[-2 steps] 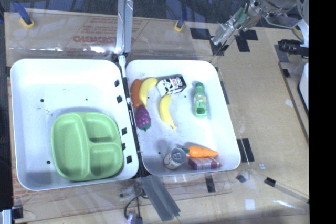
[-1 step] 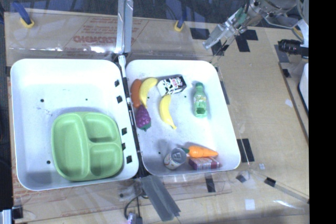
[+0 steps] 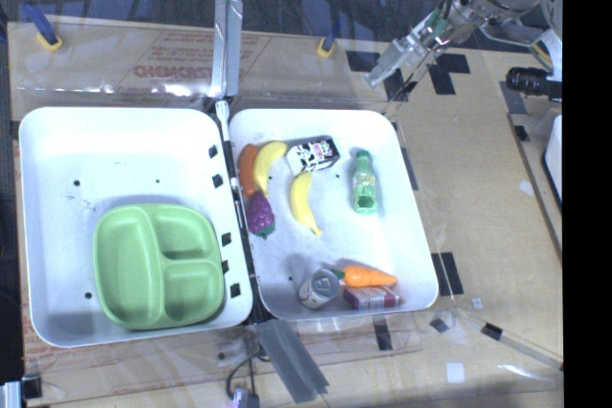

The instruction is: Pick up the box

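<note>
Camera view: gripper [image 3: 390, 75] hangs at upper right, beyond the right bin [image 3: 413, 205] (finger state: cannot tell). Small black-and-white box [image 3: 315, 153] lies near that bin's top edge, touching a banana [image 3: 304, 202].

Green tray [image 3: 158, 265], bananas [image 3: 302, 202], carrot [image 3: 366, 278]

Crowded edges, open middle in the right-hand white bin [image 3: 413, 215].
The small black-and-white printed box [image 3: 315, 153] is hemmed in: yellow bananas [image 3: 304, 202] touch its left side, the green plastic bottle [image 3: 363, 182] stands near its right. Bare floor lies below it, before the orange carrot [image 3: 368, 278] and silver can [image 3: 320, 288].
</note>
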`<control>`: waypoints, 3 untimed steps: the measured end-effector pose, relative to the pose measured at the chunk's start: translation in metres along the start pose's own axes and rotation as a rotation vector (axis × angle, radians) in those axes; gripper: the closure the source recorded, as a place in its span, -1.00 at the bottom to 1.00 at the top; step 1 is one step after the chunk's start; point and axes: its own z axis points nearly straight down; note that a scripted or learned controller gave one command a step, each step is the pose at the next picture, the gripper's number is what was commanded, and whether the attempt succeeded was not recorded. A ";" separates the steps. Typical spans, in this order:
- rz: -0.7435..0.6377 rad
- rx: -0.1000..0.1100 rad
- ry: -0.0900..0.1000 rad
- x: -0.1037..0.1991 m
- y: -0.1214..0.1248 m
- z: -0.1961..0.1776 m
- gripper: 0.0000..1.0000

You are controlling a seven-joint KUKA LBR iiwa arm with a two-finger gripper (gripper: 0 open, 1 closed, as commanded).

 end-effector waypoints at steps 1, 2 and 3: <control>-0.004 -0.001 -0.002 0.000 0.001 -0.011 1.00; -0.005 -0.001 -0.002 0.000 0.001 -0.011 -1.00; -0.008 -0.002 -0.004 0.000 0.002 -0.022 1.00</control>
